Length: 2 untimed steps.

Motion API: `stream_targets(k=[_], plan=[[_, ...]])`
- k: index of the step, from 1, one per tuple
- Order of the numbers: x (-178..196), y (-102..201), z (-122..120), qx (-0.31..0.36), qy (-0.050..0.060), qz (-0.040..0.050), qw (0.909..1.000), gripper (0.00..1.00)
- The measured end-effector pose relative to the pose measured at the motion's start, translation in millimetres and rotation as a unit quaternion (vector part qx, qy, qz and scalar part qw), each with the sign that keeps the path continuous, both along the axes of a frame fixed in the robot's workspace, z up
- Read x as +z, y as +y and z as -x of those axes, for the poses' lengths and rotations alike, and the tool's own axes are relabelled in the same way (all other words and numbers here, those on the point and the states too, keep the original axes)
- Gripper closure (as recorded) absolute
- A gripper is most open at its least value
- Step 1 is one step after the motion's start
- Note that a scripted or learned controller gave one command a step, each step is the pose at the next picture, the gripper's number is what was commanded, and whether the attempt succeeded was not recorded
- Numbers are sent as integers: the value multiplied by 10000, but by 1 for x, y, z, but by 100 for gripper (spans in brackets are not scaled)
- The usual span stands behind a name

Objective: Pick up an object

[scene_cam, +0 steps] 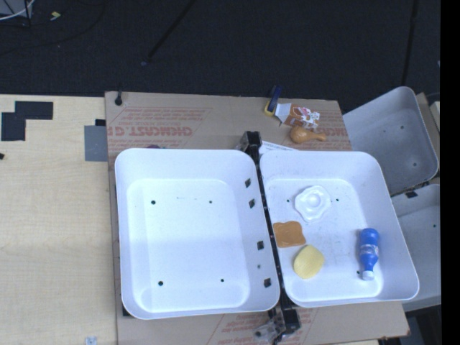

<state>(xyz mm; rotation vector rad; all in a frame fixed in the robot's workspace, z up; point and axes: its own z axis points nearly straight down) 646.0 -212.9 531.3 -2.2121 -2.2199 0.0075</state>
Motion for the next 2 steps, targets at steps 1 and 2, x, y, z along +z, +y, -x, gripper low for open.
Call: stream_targets(k=[1,2], plan=[[6,1,2,6,-31,8,10000,0],[16,3,1,40,-23,8,10000,100]])
